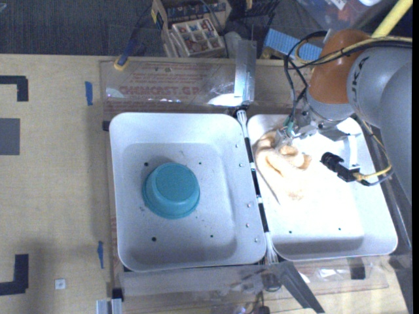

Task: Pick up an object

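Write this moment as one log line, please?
arm over right bin | hand at tan object | blue bowl in left bin

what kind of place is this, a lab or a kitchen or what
Most likely a robotics lab test bench. A grey arm reaches over two shallow white bins, one holding a blue bowl, and black tape markers sit on the wooden bench.

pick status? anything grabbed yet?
Done: the arm has reached into the right bin, gripper low at its far left corner over the pale, tan object. In hand: nothing I can confirm as held. Left: grasp and lift. The teal bowl sits in the left bin.
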### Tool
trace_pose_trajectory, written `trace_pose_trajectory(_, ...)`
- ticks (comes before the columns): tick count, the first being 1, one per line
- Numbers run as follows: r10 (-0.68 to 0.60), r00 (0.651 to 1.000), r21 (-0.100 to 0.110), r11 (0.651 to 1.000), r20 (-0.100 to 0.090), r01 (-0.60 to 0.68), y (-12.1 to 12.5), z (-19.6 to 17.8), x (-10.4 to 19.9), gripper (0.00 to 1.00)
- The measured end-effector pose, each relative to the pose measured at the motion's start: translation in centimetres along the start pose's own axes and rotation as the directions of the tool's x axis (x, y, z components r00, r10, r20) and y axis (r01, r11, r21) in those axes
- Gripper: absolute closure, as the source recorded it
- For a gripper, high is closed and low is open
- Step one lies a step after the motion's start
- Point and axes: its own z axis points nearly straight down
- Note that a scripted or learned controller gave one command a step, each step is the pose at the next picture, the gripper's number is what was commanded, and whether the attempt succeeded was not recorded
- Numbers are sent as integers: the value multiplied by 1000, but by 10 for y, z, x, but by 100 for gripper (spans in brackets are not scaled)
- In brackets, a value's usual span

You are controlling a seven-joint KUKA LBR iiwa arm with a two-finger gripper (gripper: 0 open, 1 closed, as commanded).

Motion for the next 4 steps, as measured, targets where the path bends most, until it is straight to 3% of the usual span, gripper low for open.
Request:
trace_pose_trajectory(1, -1, 1000, -6, 1000, 3, 1, 2, -12, 0, 100)
trace_pose_trajectory(2, -1, 1000, -2, 1000, 0, 1, 1, -12, 1, 0)
trace_pose_trajectory(4, -1, 1000, -2, 1000, 0, 1, 1, -12, 0, 0)
